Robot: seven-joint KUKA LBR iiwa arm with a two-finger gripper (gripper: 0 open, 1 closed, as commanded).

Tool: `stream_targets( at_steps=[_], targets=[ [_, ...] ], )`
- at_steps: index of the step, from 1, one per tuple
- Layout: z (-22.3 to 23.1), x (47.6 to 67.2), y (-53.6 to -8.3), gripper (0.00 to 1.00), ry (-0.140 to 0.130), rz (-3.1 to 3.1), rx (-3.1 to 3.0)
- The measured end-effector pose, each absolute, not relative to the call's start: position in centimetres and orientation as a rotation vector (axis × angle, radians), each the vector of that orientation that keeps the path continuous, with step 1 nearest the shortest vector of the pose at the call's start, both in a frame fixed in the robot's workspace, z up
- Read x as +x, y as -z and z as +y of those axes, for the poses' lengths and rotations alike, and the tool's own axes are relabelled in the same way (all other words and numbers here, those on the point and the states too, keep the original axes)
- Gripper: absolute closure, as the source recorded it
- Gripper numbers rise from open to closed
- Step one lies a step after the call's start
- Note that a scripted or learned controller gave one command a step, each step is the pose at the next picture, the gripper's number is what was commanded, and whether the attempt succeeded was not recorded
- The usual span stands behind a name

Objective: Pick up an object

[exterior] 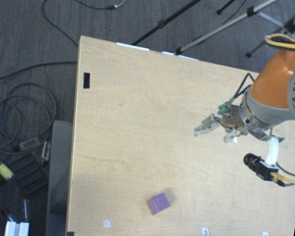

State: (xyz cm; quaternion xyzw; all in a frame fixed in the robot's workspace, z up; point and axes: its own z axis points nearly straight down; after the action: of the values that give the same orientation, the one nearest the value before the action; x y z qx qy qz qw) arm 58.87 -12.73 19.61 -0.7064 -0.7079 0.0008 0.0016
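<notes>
Camera view: claw point(217, 131) at 3 o'clock of surface point(133, 135), fingers spread apart, nothing between them. Purple block point(158, 203) at 6 o'clock, well apart from claw, resting flat. Pick not begun; approach, descent, grasp all left. Block small, cube-like, matte. Surface pale wood, smooth. Arm point(282, 81) glossy orange, grey.

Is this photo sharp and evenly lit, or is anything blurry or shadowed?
Camera view: light is soft and even, with no glare on the wooden table; the purple block casts hardly any shadow; the pincer looks slightly soft, its small parts hard to make out.
</notes>
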Motion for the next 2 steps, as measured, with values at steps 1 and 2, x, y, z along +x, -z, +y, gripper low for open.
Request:
stream_targets(
  at_steps=[1,2],
  targets=[
    [-8.6,56.5,-21.5,0.00,-0.002,-2.239,-2.199],
    [-3.5,56.5,-29.7,0.00,-0.001,-2.340,-2.096]
  ],
)
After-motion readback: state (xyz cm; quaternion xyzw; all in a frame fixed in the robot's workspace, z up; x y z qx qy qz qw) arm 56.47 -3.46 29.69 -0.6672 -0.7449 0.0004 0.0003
